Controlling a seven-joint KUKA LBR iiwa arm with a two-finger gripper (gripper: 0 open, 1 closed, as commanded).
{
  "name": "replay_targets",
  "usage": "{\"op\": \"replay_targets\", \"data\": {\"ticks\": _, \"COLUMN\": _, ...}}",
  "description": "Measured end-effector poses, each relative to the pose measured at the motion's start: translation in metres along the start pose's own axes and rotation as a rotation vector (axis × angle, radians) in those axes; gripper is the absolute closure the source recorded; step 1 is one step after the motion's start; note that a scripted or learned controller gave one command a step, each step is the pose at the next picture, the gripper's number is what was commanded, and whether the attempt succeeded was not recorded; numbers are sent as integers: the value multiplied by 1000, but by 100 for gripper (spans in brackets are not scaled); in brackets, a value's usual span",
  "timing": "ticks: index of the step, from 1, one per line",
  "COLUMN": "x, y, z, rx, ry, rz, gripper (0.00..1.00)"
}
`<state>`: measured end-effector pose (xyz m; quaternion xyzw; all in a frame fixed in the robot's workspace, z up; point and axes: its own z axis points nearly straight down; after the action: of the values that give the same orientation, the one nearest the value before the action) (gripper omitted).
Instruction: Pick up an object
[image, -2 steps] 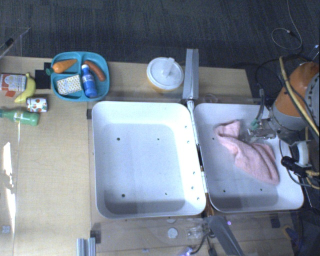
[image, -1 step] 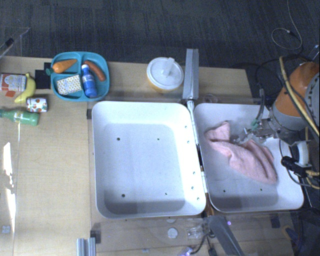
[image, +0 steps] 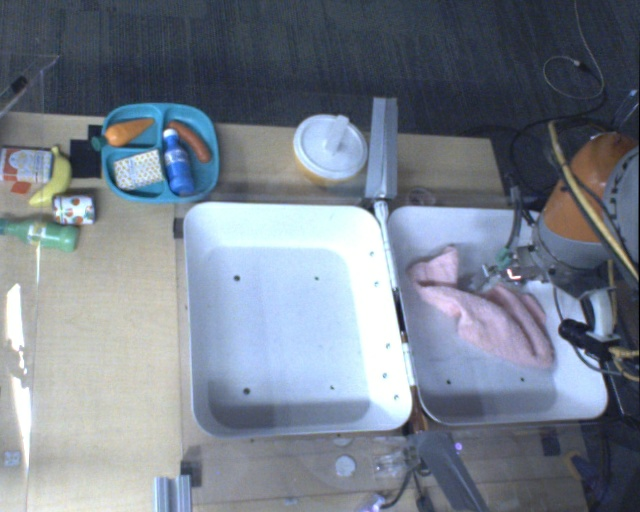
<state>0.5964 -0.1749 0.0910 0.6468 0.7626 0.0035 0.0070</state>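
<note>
My gripper (image: 500, 272) is down in the right bin (image: 590, 400), right at the upper edge of the pink cloth (image: 487, 310). How wide my hand is spread, and whether any cloth sits in it, I cannot tell — the wrist and cables hide that.

The pink cloth lies crumpled across the middle of the right bin, one bunched end toward the divider between the bins, the longer part running toward the bin's far right wall under my arm. Around the cloth there is bare white floor on the near side and along the divider; on my arm's side the room is tight, with the cloth close to the wall.

The left bin (image: 200, 330), just beside the cloth's bin, shows only bare floor. Well apart from the cloth, beyond the left bin's top edge, stand a white lidded cup (image: 331, 148) and a blue divided tray (image: 205, 135) of toy food; a banana (image: 52, 178), a small can (image: 73, 209) and a green bottle (image: 40, 234) sit further left of that on the bench (image: 90, 380).
</note>
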Motion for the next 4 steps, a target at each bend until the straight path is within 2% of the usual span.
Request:
{"op": "replay_targets", "data": {"ticks": 1, "x": 2, "y": 3, "z": -11, "rx": -4, "ry": 1, "rz": -2, "gripper": 100}}
{"op": "replay_targets", "data": {"ticks": 2, "x": 1, "y": 2, "z": -11, "rx": -4, "ry": 1, "rz": -2, "gripper": 0}}
{"op": "replay_targets", "data": {"ticks": 3, "x": -1, "y": -29, "z": -104, "rx": 8, "ry": 4, "rz": -175, "gripper": 0}}
{"op": "replay_targets", "data": {"ticks": 4, "x": 6, "y": -36, "z": -7, "rx": 4, "ry": 3, "rz": -254, "gripper": 0}}
